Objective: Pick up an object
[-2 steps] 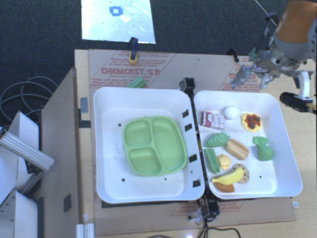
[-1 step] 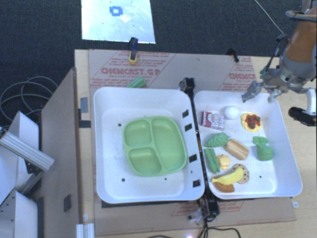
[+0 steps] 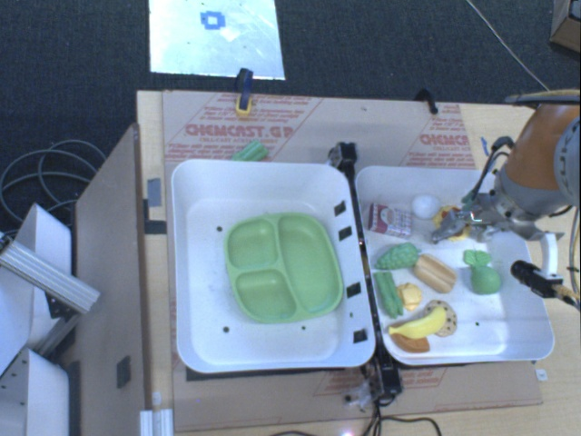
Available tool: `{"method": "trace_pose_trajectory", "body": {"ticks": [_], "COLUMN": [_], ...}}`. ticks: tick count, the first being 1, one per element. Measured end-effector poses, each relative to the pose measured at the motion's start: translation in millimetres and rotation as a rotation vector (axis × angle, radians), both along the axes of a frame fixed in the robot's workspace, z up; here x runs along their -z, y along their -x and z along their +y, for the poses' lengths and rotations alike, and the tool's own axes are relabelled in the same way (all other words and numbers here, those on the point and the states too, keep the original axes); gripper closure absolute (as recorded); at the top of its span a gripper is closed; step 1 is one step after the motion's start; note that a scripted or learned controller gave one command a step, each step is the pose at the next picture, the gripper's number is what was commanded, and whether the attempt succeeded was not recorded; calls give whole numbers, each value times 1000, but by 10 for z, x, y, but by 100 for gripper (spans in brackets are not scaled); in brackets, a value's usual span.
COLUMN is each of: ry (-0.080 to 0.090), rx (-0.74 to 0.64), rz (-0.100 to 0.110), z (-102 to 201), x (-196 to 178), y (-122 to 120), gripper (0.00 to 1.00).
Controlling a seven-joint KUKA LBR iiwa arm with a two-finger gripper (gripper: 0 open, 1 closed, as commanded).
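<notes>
We note the brown board surface (image 3: 381,121) carrying two bins; left shallow white bin (image 3: 195,243) holds a green three-compartment plastic tray (image 3: 283,267). Right shallow white bin (image 3: 526,334) holds the toys. Grey arm (image 3: 536,166) over it, approach step by our reading. End effector (image 3: 454,225) near a small yellow toy (image 3: 449,214); grip state we cannot tell. Next: descend squarely, close

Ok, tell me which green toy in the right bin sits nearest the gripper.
The round green toy, just below the gripper; the leafy one and the long pod lie farther left.
</notes>
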State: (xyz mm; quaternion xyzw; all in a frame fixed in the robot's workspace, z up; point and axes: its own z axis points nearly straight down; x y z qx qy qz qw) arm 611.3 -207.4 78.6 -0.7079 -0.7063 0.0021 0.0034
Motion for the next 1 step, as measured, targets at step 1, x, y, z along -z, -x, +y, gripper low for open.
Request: {"method": "trace_pose_trajectory", "body": {"ticks": [1], "ry": [2], "rx": [-6], "rz": [-4], "z": [2], "x": [-44], "y": [-573], "gripper": [0]}}
